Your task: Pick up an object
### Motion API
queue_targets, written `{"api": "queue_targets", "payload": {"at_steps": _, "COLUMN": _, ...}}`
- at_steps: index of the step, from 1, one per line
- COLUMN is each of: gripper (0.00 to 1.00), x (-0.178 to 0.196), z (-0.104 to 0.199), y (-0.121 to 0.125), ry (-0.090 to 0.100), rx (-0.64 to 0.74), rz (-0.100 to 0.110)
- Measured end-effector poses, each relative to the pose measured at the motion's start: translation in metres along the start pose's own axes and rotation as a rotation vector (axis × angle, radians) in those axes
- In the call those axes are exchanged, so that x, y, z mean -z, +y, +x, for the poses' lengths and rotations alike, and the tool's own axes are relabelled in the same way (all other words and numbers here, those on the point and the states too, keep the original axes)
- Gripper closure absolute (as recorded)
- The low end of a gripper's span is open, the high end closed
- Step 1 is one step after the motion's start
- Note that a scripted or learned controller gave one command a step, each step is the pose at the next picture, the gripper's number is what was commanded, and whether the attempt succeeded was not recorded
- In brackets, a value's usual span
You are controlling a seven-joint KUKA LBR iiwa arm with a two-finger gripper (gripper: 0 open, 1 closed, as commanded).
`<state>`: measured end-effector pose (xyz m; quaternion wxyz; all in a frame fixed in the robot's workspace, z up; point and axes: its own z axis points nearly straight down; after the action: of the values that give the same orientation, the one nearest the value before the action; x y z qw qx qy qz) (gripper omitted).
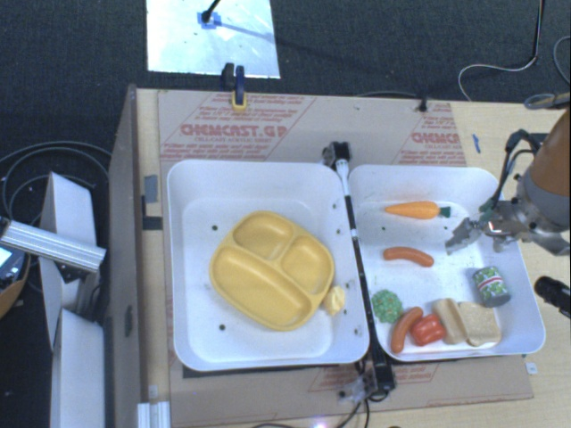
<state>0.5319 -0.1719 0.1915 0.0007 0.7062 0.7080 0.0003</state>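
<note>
The right bin [522,328] holds an orange carrot [413,209], a sausage [409,256], a green broccoli piece [386,306], a second sausage [406,328], a red piece [428,329], bread slices [470,321] and a small green-labelled can [490,285]. My gripper [479,235] hangs over the right part of this bin, right of the carrot and above the can. Its fingers look spread, with nothing between them.
The left bin [192,239] carries a yellow divided plate [272,268] with a small pale yellow piece [335,300] at its right edge. A black divider [351,230] runs between the bins. Cables [508,69] lie at the back right.
</note>
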Motion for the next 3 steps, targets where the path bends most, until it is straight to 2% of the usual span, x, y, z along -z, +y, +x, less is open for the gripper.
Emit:
{"api": "queue_targets", "payload": {"at_steps": 1, "gripper": 0.0, "x": -0.027, "z": 0.058, "y": 0.048, "ry": 0.001, "rx": 0.002, "rz": -0.001}}
{"api": "queue_targets", "payload": {"at_steps": 2, "gripper": 0.0, "x": -0.078, "z": 0.067, "y": 0.078, "ry": 0.0, "rx": 0.002, "rz": 0.001}}
{"api": "queue_targets", "payload": {"at_steps": 3, "gripper": 0.0, "x": -0.111, "z": 0.036, "y": 0.121, "ry": 0.006, "rx": -0.005, "rz": 0.027}}
